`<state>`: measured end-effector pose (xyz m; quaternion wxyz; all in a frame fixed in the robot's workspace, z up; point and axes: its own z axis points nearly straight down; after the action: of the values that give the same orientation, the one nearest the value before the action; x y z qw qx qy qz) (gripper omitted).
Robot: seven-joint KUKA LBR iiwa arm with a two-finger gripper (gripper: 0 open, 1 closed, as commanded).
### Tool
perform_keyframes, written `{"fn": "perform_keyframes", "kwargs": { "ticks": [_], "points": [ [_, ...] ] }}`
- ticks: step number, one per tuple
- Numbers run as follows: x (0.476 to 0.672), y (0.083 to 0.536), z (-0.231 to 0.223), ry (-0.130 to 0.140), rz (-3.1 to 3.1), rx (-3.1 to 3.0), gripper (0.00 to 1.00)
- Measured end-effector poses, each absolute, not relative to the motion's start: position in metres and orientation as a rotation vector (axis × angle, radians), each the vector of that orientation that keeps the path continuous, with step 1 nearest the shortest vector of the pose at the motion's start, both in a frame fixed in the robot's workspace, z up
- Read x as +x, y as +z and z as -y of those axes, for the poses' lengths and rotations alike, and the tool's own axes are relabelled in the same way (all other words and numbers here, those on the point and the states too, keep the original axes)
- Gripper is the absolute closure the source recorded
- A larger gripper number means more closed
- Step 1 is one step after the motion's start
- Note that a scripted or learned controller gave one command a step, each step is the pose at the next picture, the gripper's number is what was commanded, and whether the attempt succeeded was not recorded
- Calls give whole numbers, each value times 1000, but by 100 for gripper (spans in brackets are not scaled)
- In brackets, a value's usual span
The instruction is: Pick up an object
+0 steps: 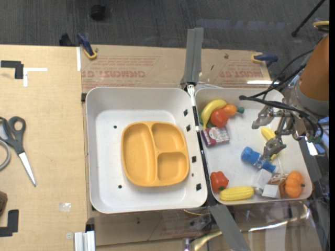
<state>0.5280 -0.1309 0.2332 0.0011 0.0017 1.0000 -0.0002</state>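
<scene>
Hovering over the blue toy, going for its middle

My gripper (273, 140) hangs just above the blue plastic toy (255, 158) in the right bin (246, 106), jaws spread, nothing pinched. Looks light, stiff, slick; I'd grab its narrow waist, near the toy corn (236, 193).

Dark grey carpet floor (136, 14) runs along the far side. The light wooden bench (42, 140) carries scissors (18, 145) at left, and brown cardboard (136, 69) is clamped flat.

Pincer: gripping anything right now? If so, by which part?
Nothing is seen between its fingers. The pincer hangs in the right bin, just above the blue toy; whether it touches the toy cannot be told.
</scene>
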Motion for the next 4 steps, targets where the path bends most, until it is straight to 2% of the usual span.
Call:
{"fn": "perform_keyframes", "kwargs": {
  "ticks": [1,2,3,4],
  "points": [
    [575,113,194,-12,-3115,40,0],
    [539,98,188,-3,-3117,219,0],
    [620,94,140,0,-3103,449,0],
    [623,92,93,-2,-3065,684,0]
  ]
}}
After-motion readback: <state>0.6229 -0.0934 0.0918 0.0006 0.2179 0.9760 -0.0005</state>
